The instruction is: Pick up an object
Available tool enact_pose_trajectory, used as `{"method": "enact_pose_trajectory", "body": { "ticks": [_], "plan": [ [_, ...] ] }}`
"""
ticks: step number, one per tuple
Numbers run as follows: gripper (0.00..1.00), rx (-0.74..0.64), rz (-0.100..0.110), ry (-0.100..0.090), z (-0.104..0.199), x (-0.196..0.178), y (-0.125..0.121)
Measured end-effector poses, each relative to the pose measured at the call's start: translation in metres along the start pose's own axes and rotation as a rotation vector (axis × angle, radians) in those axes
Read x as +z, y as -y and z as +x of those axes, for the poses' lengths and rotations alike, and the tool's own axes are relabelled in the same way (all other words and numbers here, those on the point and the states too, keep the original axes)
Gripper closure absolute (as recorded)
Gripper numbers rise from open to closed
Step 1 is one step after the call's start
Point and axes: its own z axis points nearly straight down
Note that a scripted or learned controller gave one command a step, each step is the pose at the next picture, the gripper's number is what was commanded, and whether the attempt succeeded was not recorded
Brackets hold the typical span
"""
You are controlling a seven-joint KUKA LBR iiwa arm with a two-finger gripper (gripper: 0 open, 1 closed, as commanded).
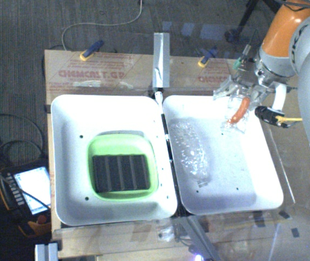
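Nearest, a green tray (123, 170), square and rounded, dark ribbed insert inside, lying in the smooth left bin (68, 118). In the right bin (264, 173), a crumpled clear plastic bottle (190, 150), glinting. Above its far corner, gripper (241, 109) clamped on a slim orange object (240, 110) wrapped in clear film, arm (285, 31) angled down from the right.

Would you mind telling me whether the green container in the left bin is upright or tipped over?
Upright. The green container sits flat on the floor of the left bin, its opening facing up, so the dark ribbed insert inside it shows fully from above.
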Motion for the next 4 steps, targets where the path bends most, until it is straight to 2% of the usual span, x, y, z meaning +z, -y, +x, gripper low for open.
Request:
{"method": "enact_pose_trajectory", "body": {
  "ticks": [1,2,3,4],
  "plan": [
    [0.00,-0.184,0.000,0.000,-0.035,0.055,-0.015],
    [0.00,-0.277,-0.006,-0.011,-0.037,0.108,-0.006],
    [0.00,-0.340,-0.025,-0.013,-0.041,0.111,0.002],
    [0.00,-0.492,-0.002,-0.002,-0.023,0.080,0.026]
  ]
}}
